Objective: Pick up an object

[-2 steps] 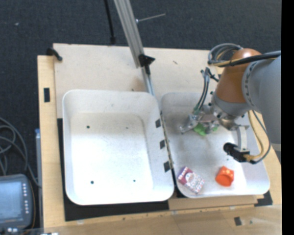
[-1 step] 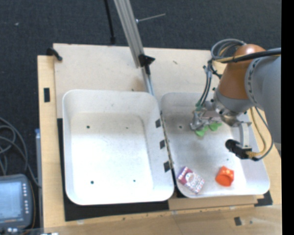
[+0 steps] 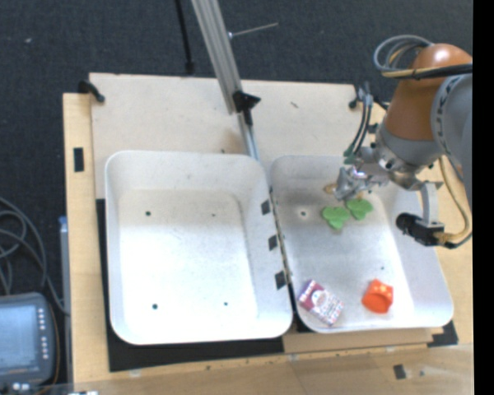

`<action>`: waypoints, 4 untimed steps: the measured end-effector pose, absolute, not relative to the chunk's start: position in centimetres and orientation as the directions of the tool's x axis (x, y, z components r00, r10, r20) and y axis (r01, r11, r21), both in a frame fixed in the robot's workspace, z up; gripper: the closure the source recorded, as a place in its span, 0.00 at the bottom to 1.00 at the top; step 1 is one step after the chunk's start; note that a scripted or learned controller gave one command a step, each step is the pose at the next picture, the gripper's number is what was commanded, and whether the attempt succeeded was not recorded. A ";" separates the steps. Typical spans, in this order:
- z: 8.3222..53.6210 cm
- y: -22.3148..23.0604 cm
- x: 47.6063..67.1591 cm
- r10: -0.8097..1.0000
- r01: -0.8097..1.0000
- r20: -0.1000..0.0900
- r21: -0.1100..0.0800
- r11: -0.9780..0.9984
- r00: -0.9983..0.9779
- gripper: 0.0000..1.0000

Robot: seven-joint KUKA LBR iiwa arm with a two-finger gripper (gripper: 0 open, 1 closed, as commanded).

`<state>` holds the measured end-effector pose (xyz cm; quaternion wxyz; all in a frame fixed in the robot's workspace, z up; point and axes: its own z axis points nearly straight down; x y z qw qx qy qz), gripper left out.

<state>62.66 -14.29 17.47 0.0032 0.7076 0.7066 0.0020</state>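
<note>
Gripper [image 3: 351,184] hangs low in the right bin [image 3: 420,303], just beside the green object [image 3: 346,213], apparently lining up a grasp; whether its fingers are parted, I cannot tell.

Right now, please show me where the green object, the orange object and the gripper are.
green object [image 3: 346,214], camera view, on its middle.
orange object [image 3: 379,296], camera view, on its top.
gripper [image 3: 350,186], camera view, at its tip.
</note>
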 end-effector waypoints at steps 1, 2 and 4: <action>23.6 -13.7 62.4 1.000 1.000 -0.001 0.008 0.003 -0.003 1.00; 27.4 -13.8 62.5 1.000 1.000 -0.001 0.006 0.004 -0.004 1.00; 27.1 -3.2 60.2 1.000 1.000 0.001 0.001 0.007 -0.007 1.00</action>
